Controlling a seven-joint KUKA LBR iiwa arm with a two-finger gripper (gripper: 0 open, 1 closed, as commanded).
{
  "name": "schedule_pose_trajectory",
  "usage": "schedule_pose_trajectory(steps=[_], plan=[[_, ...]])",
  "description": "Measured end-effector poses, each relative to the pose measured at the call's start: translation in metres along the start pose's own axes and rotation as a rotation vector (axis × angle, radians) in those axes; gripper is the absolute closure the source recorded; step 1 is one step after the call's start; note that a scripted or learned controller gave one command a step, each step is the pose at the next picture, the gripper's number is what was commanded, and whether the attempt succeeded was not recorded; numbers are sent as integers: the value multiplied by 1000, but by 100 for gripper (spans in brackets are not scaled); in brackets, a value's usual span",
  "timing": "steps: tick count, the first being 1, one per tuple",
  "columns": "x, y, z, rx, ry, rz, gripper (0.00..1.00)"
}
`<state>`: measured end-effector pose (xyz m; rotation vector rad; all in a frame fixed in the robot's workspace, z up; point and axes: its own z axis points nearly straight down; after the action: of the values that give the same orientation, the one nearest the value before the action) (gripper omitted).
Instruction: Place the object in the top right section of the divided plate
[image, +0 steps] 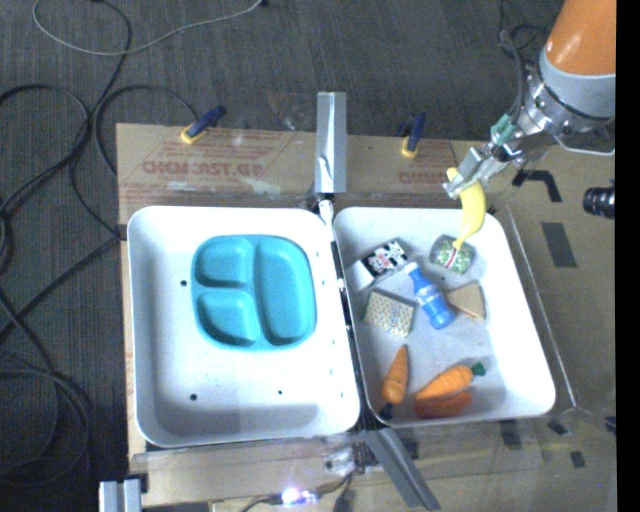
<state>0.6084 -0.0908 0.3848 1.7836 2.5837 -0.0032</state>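
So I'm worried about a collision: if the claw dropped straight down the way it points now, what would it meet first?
Probably the small green round item in the right bin: the banana hanging from the claw ends just above it. Depth is unclear in this slanted view.

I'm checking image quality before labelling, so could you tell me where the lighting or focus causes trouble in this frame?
Camera view: soft shadow along the left bin's lower edge; bright glare spot on the bench front; orange band near the corner looks soft.
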Motion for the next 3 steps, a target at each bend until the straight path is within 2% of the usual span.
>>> schedule_pose_trajectory(steps=[1,2,3], plan=[[-68,-50,-50,-1,-1,-48,100],[-77,-124,-49,1,0,112,100],[-77,-124,-49,1,-1,112,0]])
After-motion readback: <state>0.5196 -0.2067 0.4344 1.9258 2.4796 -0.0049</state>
